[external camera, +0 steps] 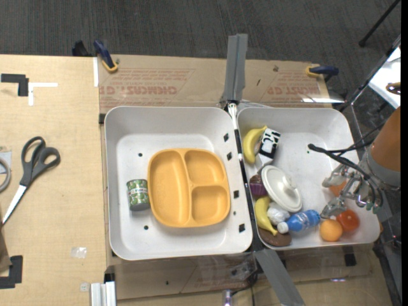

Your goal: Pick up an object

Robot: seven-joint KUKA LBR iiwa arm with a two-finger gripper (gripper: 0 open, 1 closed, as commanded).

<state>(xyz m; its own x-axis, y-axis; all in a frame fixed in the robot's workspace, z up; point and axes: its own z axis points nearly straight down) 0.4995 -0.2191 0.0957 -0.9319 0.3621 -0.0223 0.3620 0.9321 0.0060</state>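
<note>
Wooden desk (pixel 51 234) carries two white bins side by side. At the right bin's (pixel 331 123) near right corner, the tool (pixel 341 193) hangs with fingers spread, gripping nothing, just above an orange ball (pixel 331 230) and a red ball (pixel 349 220). Beside them lie a blue bottle (pixel 301 221), white lid (pixel 281 187) and two bananas (pixel 252 144). The left bin (pixel 121 171) holds one yellow divided plate (pixel 189 187) and one green can (pixel 137 194).

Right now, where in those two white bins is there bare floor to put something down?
Left bin: bare strips on every side of the yellow tray, apart from the green can at its left. Right bin: bare in the far right part, beyond the white lid. Its near edge is crowded: bananas, bottle, orange, end effector.
</note>
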